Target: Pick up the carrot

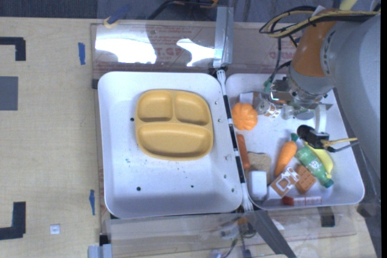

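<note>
Fingers first: from my seat I cannot tell whether they are spread or pressed together, because the gripper [284, 103] is a cluster of metal and wiring seen from above, hanging over the far part of the right bin [351, 190], and I see nothing pinched between its tips. It sits near the bin's far wall, a little toward the divider side, with a small white block [245, 97] just beside it. I see the carrot [285, 156] lying on the floor of the right bin, about midway between the divider and the right wall and nearer the front wall than the gripper is; it is apart from the gripper. Its long axis runs at a slant, the leafy green end pointing toward the far wall and slightly to the right, the narrow orange tip pointing toward the front wall and slightly to the divider. Just to its right lie a green bottle [314, 165] and a banana [323, 157], and at its tip a small printed carton [294, 181]. A round orange fruit [244, 117] rests against the divider, with a slim reddish piece [243, 151] and a slice of bread [260, 161] nearer the front. The arm [357, 57] reaches in from the right over the far right corner, its orange band [309, 54] above the wrist, the wrist pointing down. The left bin [115, 190] carries a yellow divided plate [175, 123] toward its far half.
</note>
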You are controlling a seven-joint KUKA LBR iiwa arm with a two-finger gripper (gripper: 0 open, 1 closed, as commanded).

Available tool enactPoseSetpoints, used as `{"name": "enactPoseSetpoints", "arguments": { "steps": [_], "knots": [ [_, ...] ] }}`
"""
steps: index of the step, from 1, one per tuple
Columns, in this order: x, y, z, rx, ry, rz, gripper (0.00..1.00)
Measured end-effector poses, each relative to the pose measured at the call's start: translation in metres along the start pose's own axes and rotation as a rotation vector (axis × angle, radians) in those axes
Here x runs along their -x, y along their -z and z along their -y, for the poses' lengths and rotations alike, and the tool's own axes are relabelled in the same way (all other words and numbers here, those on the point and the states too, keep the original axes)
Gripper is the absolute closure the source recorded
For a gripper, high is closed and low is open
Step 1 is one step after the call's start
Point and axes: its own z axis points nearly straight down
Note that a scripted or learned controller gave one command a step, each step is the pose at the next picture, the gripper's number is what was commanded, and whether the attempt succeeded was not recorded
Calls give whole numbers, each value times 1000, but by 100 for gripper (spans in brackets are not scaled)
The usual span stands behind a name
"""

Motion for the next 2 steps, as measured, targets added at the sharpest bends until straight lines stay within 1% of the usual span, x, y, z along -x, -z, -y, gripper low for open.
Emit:
{"name": "enactPoseSetpoints", "arguments": {
  "steps": [1,2],
  "knots": [
    [10,33,84,4,-111,-2,0],
    [42,-2,82,6,54,-3,0]
  ]
}}
